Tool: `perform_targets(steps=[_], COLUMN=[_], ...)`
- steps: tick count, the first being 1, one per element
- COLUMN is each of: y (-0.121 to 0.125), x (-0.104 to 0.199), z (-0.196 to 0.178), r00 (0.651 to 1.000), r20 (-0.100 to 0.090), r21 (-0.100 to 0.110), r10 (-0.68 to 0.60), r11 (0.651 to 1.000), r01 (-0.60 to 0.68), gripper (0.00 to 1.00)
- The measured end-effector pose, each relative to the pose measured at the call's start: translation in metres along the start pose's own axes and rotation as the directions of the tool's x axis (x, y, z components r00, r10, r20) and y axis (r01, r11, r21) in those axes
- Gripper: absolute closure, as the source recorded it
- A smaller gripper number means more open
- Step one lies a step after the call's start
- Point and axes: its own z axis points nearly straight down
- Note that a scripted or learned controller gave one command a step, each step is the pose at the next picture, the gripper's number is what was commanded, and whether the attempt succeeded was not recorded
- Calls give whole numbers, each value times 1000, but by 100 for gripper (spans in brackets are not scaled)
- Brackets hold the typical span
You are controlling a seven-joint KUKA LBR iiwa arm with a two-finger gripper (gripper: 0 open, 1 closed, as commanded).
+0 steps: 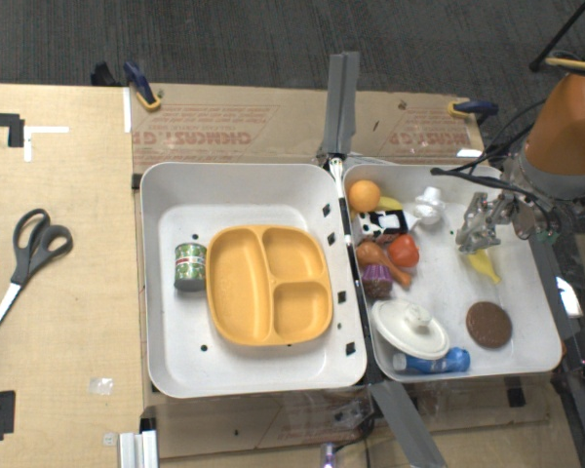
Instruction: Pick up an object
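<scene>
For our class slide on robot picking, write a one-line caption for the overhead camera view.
Gripper poised over the right bin, above a yellow piece; yellow divided plate fills the left bin.

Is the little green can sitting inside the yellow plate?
No, the green can stands on the floor of the left bin, just beside the yellow divided plate, not in any of its compartments.

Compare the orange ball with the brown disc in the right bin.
The orange ball is round and bright orange; the brown disc is flat and dark brown. The ball sits at the bin's far left, crowded by other items; the disc lies apart near the front right. Both rest in the right bin, ungripped.
</scene>
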Motion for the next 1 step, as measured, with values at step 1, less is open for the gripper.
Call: perform_targets(steps=[1], y=[0], x=[0], z=[0], r00=[1000], r20=[0], r21=[0], r10=[0], r11=[1000], r01=[0], gripper=[0])
